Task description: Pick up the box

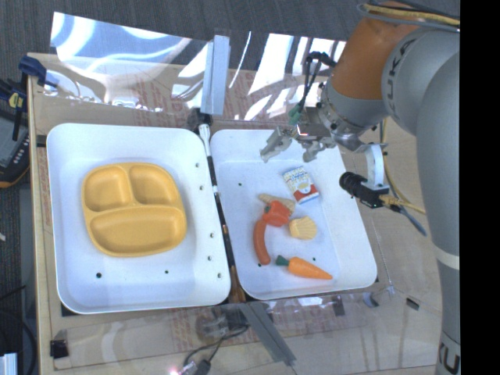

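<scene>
The grey arm (426, 131) is seen entering from the right, its lower length cut off by the frame edge, with the orange band (371, 53) above the wrist. Two white bins are set side by side: the left bin (70, 280) is occupied by a yellow divided tray (134, 208), and the right bin (355, 248) carries the small items. The gripper (293, 148) is held over the far part of the right bin, its two fingers spread apart with nothing between them. The box (301, 184), small and white with red and orange print, lies flat in the right bin just below the gripper, apart from the fingertips; its printing is too small to be read. Near it, toward the front, a red sausage-like piece (260, 241), an orange carrot (306, 268) and a pale yellow ridged piece (303, 228) are gathered. A tan piece (277, 205) is partly overlapped by a red-orange item and cannot be identified.
</scene>
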`<state>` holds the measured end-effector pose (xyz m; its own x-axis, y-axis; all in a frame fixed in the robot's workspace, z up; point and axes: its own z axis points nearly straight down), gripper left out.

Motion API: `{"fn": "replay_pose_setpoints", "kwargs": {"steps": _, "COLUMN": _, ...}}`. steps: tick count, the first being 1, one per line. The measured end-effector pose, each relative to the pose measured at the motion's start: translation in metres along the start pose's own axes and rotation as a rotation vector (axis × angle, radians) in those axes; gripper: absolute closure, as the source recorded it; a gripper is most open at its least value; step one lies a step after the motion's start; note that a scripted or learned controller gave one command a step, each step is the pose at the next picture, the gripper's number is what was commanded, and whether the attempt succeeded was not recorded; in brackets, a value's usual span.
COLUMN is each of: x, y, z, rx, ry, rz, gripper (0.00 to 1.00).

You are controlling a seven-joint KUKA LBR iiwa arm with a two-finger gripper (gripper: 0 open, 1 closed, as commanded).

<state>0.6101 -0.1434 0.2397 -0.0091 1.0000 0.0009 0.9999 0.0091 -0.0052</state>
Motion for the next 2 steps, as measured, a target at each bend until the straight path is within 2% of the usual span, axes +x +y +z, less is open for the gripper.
{"fn": "replay_pose_setpoints", "kwargs": {"steps": 1, "x": -0.0574, "y": 0.0109, "z": 0.1007, "rx": 0.001, "ry": -0.001, "rz": 0.024, "gripper": 0.0}}
{"fn": "replay_pose_setpoints", "kwargs": {"steps": 2, "x": -0.0575, "y": 0.0112, "z": 0.0999, "rx": 0.0, "ry": -0.001, "rz": 0.024, "gripper": 0.0}}
